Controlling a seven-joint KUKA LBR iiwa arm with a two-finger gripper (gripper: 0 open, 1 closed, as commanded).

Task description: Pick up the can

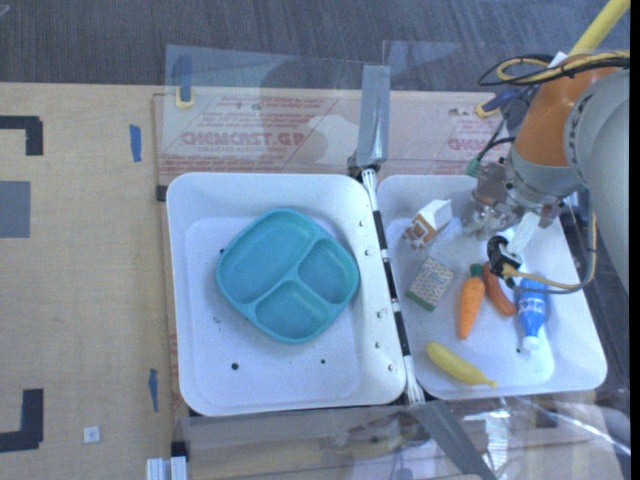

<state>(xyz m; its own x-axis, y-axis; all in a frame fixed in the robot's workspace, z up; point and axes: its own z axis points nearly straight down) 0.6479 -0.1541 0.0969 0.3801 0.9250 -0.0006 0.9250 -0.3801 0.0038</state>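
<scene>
**Camera view: short of a pick, with the lift yet to come**

Found the grey two-finger gripper (497, 220) low over the right shallow white bin (580, 368), up and a little right of the orange plastic carrot (468, 306), near it but apart. Could not tell whether spread or pressed together, being too small, blurred and half masked by the wrist. Saw nothing plainly pinched.

Looked for the can and could not pick it out with any confidence. Noted a shorter red-orange pepper-shaped piece (497, 290) just right of the carrot. Noted a blue and white tube-shaped container (532, 313) further right again, lying flat on the bin floor. Judged that container the nearest thing to a can in shape, or else supposed the can hidden beneath the gripper. Could not settle which.

Counted the rest around the carrot:
- up and left, a small white carton with brown markings (428, 220);
- just left, a speckled green and tan square block (430, 282);
- below, a yellow plastic banana (460, 363);
- well to the left, in the left shallow white bin (190, 208), a teal three-compartment plate (288, 274).

Judged the task barely begun, with an approach into the right bin at most. Left to do: closing on the can, securing it, and raising it clear of the bin floor.
</scene>
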